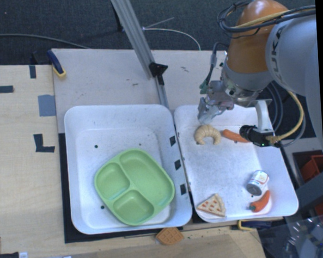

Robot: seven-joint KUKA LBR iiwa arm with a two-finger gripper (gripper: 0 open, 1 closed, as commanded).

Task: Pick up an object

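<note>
Camera view: a green divided plate (134,186) lies in the left bin (76,158), well apart from the work, with a round cracker (168,236) stranded on the bench below the bins. In the right bin (229,165) the gripper (206,114) hangs just above the croissant (207,134), seemingly lined up to take it; whether it is open or closed cannot be made out. A carrot (235,136) touches the croissant's right side and may crowd a grasp. A sandwich wedge (211,206), small can (256,182) and chili pepper (261,202) rest near the front edge.
</note>
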